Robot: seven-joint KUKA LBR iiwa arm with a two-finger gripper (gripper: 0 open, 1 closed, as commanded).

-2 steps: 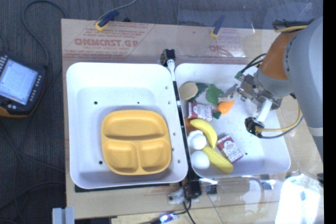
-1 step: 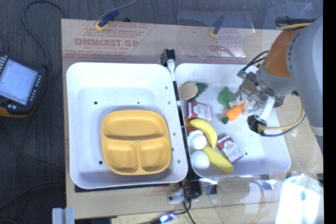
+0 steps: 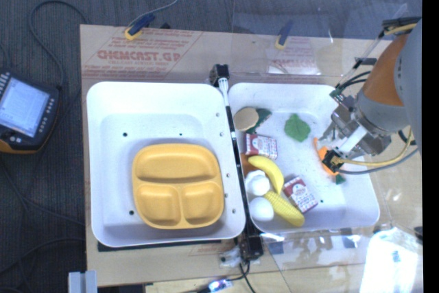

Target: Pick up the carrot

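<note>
The carrot (image 3: 321, 150) is orange with a green tip (image 3: 339, 179). It lies at a slant near the right side of the right bin (image 3: 357, 209). My gripper (image 3: 337, 146) comes in from the right and sits directly over the carrot, covering its middle. Orange shows at the gripper's left and lower edges.
The right bin also holds a green leafy piece (image 3: 297, 127), a round brown bun (image 3: 245, 119), two red packets (image 3: 262, 145) (image 3: 300, 193), a banana (image 3: 267, 171), a corn cob (image 3: 285, 208) and two white eggs (image 3: 258, 183) (image 3: 261, 209). A yellow divided tray (image 3: 178, 185) lies in the left bin.
</note>
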